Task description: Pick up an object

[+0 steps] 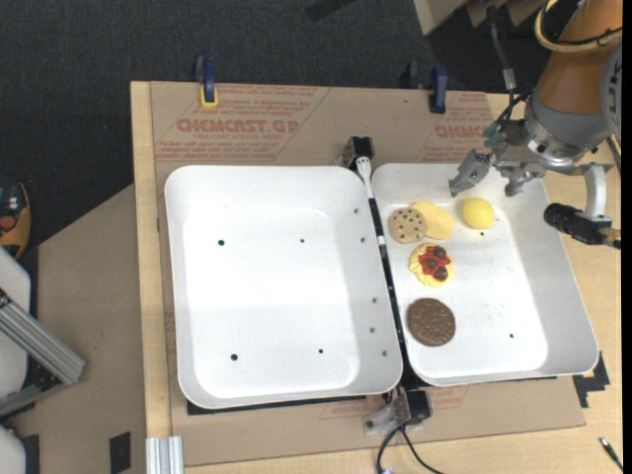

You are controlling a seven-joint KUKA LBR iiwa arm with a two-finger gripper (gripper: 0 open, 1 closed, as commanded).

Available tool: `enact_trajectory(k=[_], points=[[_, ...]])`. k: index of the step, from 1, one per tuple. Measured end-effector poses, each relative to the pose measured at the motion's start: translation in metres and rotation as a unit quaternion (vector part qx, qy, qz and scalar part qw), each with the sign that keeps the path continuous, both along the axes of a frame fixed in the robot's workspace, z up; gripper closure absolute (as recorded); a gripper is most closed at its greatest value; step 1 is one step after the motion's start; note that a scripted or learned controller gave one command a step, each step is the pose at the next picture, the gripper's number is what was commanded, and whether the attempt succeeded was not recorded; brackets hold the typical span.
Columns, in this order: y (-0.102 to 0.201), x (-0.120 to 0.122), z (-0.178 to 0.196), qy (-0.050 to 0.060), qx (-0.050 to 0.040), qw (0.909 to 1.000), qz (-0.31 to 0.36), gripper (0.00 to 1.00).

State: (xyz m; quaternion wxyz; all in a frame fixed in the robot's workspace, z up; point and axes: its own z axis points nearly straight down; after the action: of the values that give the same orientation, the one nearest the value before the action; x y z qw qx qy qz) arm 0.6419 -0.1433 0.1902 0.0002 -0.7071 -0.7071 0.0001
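Note:
My gripper (pixel 493 177) hangs above the back of the right bin (pixel 553 294), open, with nothing between its fingers. Just below it lies a small yellow lemon-like ball (pixel 478 212). To the left of the ball sit a pale yellow lump (pixel 435 220) and a chocolate-chip cookie (pixel 405 225), touching each other. Nearer the front is a yellow tart with red berries (pixel 433 264), and in front of that a round dark brown cookie (pixel 431 321).
The left bin (pixel 267 284) stands beside the right one, separated by a black hinge strip (pixel 377 255). Blue clamps (pixel 437 89) hold the cardboard-covered bench at the back. A black fitting (pixel 578 222) juts over the right bin's right edge.

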Motion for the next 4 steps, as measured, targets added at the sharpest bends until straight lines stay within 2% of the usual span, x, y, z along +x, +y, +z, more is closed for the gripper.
enact_trajectory(k=[1, 2, 3, 4], points=[[-0.067, -0.013, -0.112, 0.004, 0.0008, 1.0, -0.003, 0.0], [-0.064, -0.009, -0.094, -0.002, -0.0011, 1.0, 0.0, 1.0], [-0.004, -0.004, -0.107, 0.003, 0.0017, 1.0, 0.002, 1.0], [0.056, -0.049, -0.106, 0.003, 0.0018, 1.0, 0.002, 1.0]])
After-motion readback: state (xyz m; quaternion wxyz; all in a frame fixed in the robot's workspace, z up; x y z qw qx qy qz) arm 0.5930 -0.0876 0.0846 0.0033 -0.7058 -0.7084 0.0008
